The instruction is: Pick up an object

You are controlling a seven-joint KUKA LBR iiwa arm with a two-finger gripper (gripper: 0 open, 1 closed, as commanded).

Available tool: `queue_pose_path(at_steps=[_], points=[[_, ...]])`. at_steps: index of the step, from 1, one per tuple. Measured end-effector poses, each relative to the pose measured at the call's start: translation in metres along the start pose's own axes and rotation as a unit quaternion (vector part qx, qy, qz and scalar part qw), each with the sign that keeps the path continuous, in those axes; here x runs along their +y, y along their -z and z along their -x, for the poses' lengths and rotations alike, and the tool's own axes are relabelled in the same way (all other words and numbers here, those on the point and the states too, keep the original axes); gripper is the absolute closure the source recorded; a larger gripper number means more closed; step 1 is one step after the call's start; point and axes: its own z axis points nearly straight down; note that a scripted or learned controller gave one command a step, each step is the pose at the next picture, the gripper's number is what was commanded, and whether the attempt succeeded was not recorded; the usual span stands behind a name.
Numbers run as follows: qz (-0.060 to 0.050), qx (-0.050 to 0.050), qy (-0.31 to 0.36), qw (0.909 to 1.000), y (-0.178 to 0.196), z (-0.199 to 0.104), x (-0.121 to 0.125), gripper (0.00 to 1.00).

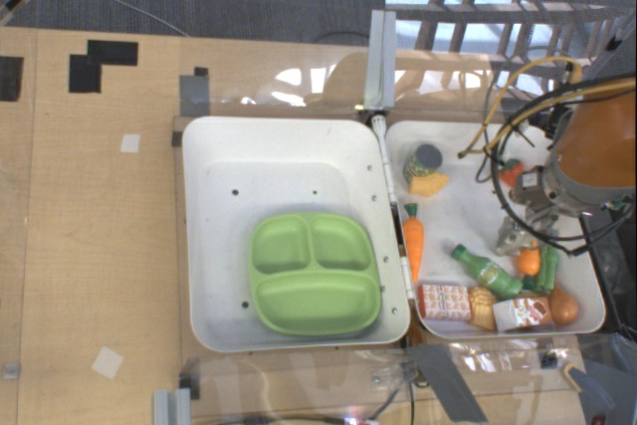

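The right bin (453, 214) holds several toy foods. An orange carrot (413, 244) lies along its left wall. A green bottle (488, 271) lies near the middle. A yellow piece with a grey cap (428, 172) sits at the back. A red and white box (445, 302), a tan roll (483, 306), a white and red can (523, 314) and a brown ball (563, 307) line the front wall. My gripper (520, 236) hangs low at the bin's right side, just above a small orange fruit (530, 262) and beside a green stick (548, 269).
The left bin (229, 174) bears a green divided plate (314, 272). Black and yellow cables (518, 129) loop over the right bin's back corner, with a red item (511, 174) under them. A metal rack (498, 25) stands behind the bins.
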Motion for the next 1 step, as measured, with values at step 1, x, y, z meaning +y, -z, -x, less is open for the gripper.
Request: queue_pose_path(at_steps=[1], points=[[-0.002,0.001,-0.002,1.0,0.1772,0.0533,0.0377,1.0]])
